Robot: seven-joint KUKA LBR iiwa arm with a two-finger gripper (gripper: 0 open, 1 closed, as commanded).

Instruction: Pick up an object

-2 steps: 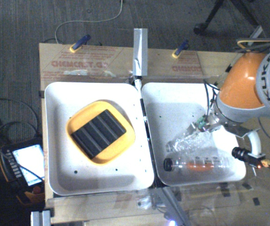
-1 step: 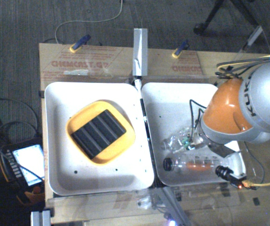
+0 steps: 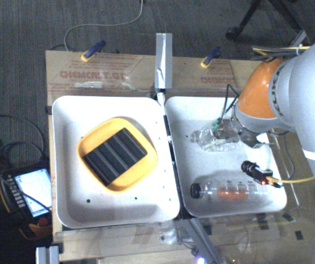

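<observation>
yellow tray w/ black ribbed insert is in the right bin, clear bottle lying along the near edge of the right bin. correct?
Not quite. The camera view shows the yellow tray with the black ribbed insert in the left bin, not the right. The clear bottle does lie along the near edge of the right bin.

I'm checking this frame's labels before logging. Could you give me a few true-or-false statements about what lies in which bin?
1. The yellow object with black ridges lies in the left bin. True.
2. A clear bottle lies along the near side of the right bin. True.
3. The clear bottle stands upright. False: it lies on its side.
4. The arm reaches over the left bin. False: it is over the right bin.
</observation>
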